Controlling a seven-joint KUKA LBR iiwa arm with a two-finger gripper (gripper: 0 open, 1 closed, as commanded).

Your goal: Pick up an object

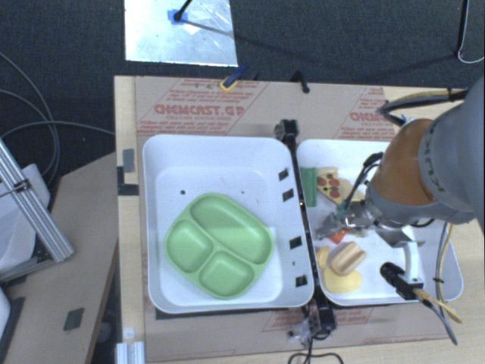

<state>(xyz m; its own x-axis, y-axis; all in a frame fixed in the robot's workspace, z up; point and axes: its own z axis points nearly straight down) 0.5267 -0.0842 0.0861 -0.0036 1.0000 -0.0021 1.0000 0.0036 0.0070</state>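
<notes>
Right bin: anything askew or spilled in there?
Nothing spilled. The toy food sits in a loose cluster in the right bin: pizza slice, green block, hot dog lying on a yellow piece. The tool is low over them. The green divided plate lies flat in the left bin.

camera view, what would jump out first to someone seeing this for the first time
The green divided plate lies alone in the left bin, bright against the white. On the right, the grey arm with its orange band hangs over the right bin, its gripper low among toy foods: a pizza slice, a green block, a hot dog bun and a yellow piece.
</notes>
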